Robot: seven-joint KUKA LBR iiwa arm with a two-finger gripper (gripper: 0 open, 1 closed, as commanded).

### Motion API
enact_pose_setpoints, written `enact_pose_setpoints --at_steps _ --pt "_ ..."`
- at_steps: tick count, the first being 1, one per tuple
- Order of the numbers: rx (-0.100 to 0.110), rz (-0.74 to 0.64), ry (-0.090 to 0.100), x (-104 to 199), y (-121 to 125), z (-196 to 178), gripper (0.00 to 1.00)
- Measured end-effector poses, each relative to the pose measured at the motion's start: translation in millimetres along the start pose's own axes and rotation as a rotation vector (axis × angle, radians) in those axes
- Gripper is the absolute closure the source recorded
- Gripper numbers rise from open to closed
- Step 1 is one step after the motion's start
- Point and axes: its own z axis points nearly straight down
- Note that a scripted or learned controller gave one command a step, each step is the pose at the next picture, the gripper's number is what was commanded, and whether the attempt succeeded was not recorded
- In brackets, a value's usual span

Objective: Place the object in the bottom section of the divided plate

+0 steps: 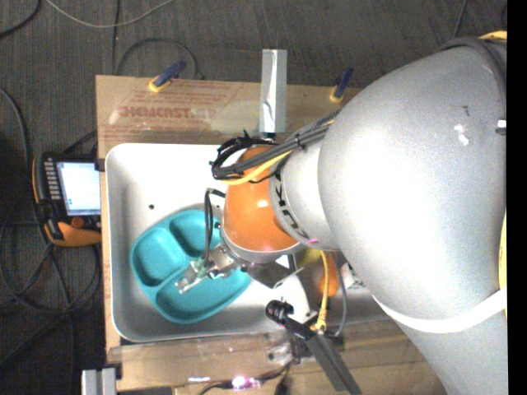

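A teal divided plate (165, 253) lies in the left white bin (123, 188), towards its lower right. Two smaller sections face the upper left; the large bottom section (193, 304) faces the bin's front wall. My gripper (196, 276) hangs low over the plate, at the ridge just above the bottom section. The orange wrist band (251, 220) and the grey arm cover the plate's right side. Something small and pale sits at the gripper's tip, too small to identify.
The big grey arm (412, 179) hides most of the right bin; a bit of yellow (317, 262) peeks out below it. A handheld pendant (70, 196) lies left of the bench. A metal post (273, 89) and two clamps stand at the back edge.
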Motion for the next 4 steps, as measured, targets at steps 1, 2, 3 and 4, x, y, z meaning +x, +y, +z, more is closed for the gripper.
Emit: enact_pose_setpoints --at_steps 1,2,3,4 --pt "0.012 0.49 -0.009 39.0 19.6 1.1 0.0" --pt "-0.003 0.974 -0.007 76.5 36.5 0.8 0.0" --pt "0.021 0.725 -0.012 47.4 61.1 -62.4 0.0" --pt "0.003 1.021 -0.012 36.2 117.2 -3.9 0.0"
